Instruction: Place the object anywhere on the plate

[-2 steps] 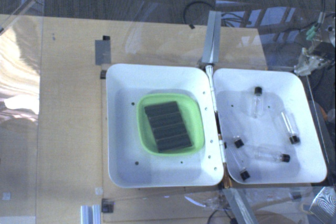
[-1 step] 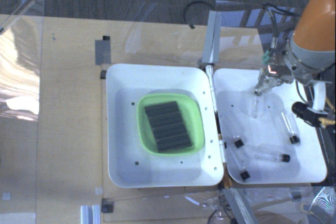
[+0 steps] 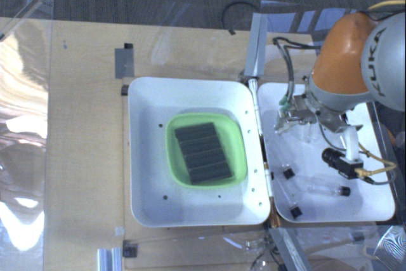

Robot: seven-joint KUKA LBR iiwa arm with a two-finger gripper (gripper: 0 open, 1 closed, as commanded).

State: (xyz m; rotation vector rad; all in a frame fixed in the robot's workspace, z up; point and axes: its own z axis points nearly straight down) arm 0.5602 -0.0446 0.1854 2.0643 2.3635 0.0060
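The green plate point(image 3: 206, 152) sits in the left bin point(image 3: 143, 136) and serves as the reference point; a dark ribbed slab point(image 3: 202, 152) lies flat across its centre, tilted slightly from the plate's edges. If this slab is the task's object, it already rests on the plate. To the right of the plate, in the right bin point(image 3: 374, 203), lie a clear tube with a dark cap point(image 3: 328, 188) and two small black pieces point(image 3: 288, 172), well apart from the plate. The gripper point(image 3: 298, 114) hangs further right and above these, under the orange band; its state cannot be determined. Judged by appearance, the slab is stiff and light with a grippy ribbed face: grasp across its short width. The tube looks smooth, prone to rolling: grasp mid-body
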